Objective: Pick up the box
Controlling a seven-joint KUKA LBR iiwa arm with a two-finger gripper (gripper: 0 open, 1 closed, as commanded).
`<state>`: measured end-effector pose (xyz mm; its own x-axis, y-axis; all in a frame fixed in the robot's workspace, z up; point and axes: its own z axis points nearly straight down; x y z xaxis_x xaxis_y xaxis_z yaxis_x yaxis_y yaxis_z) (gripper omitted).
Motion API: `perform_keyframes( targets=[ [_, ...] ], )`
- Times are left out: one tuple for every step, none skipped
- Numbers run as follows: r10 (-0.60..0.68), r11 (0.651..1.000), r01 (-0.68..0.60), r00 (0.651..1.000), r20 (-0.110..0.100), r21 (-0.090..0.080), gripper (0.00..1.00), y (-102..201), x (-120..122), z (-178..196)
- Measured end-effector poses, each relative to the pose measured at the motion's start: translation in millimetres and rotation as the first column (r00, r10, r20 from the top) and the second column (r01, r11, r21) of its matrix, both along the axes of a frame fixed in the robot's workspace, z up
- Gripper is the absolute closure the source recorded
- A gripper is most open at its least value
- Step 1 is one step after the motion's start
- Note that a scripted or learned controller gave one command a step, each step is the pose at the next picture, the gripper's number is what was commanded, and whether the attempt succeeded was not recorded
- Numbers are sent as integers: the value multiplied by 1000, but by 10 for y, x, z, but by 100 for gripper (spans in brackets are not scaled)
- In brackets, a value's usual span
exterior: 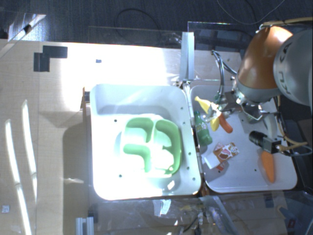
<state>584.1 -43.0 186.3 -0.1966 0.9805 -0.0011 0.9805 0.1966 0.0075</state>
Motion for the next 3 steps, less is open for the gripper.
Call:
perform_keyframes(
  targets=[
    [-112,994,112,994,-1,0,100,-320,-135,-5],
    [-189,982,189,982,-2,1,100,-343,-455,-10],
    [-360,933,360,933,-4,2,100,-418,-782,-24]
  ],
)
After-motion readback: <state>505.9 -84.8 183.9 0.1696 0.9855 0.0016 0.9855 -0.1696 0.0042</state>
